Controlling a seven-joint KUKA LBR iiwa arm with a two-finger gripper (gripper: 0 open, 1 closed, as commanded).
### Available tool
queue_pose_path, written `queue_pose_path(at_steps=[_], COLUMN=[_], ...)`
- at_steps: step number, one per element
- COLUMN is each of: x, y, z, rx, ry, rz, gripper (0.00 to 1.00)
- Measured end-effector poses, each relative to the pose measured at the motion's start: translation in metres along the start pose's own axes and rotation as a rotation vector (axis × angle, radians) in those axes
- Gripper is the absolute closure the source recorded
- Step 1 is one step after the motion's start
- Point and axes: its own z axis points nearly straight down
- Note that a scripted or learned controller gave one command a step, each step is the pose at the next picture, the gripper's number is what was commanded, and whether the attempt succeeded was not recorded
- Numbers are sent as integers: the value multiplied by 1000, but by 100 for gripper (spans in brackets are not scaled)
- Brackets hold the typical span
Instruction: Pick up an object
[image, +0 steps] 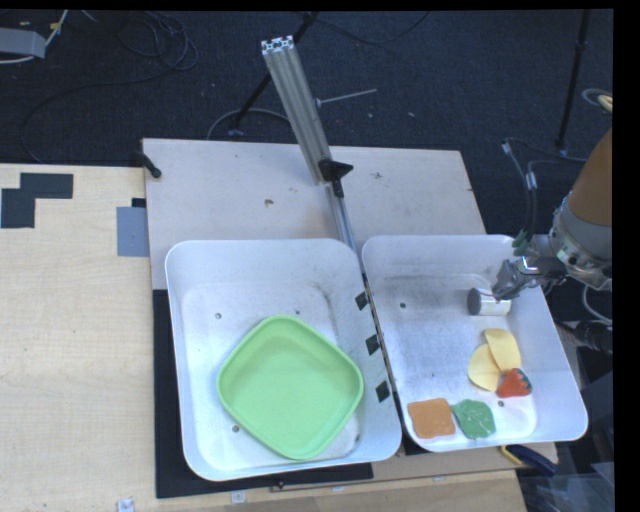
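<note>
Pretty standard look for the arm (590, 215): orange band up top, grey ribbed wrist section below it, then a silvery metal gripper (505, 285) with dark bits and a stubby cylindrical tip.

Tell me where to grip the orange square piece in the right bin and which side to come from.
Come straight down on the orange square and pinch its left and right edges. It seems to lie flat near the right bin's front wall, with the green piece close on its right, so that finger probably has little room.
</note>
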Motion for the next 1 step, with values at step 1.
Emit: queue_pose_path(at_steps=[1], x=[0], y=[1], z=[-52], rx=[0], ry=[0], rz=[0], gripper=[100])
